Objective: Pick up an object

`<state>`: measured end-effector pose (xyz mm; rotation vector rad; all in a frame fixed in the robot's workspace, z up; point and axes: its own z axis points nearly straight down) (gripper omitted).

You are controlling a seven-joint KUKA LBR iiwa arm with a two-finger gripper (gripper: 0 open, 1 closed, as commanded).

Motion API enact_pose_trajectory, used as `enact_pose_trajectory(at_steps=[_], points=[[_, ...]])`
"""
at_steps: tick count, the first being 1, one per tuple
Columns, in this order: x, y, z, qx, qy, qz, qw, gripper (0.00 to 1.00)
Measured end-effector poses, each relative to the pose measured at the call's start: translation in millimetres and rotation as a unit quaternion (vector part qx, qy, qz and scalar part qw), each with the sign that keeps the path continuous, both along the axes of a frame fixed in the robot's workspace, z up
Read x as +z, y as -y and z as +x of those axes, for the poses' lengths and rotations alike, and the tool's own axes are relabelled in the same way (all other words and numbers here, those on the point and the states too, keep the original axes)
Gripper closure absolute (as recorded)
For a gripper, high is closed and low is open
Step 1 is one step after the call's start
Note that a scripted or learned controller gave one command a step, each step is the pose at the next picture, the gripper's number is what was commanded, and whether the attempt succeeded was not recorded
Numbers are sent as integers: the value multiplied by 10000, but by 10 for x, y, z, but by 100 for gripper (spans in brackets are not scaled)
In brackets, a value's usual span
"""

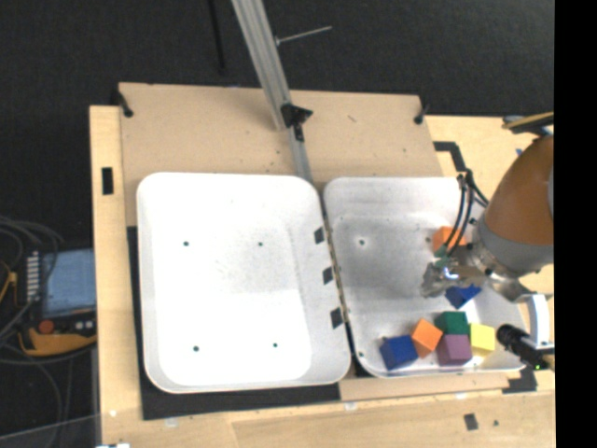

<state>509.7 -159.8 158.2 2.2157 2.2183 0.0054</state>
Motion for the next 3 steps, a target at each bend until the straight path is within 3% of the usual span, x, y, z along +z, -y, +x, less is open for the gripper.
enact_pose_trajectory(at_steps=[1,2,3], points=[[640,19,58,14,11,-2,10000,100],[887,27,70,19,-19,6,10000,100],[925,-525,322,40,-22,17,10000,100]])
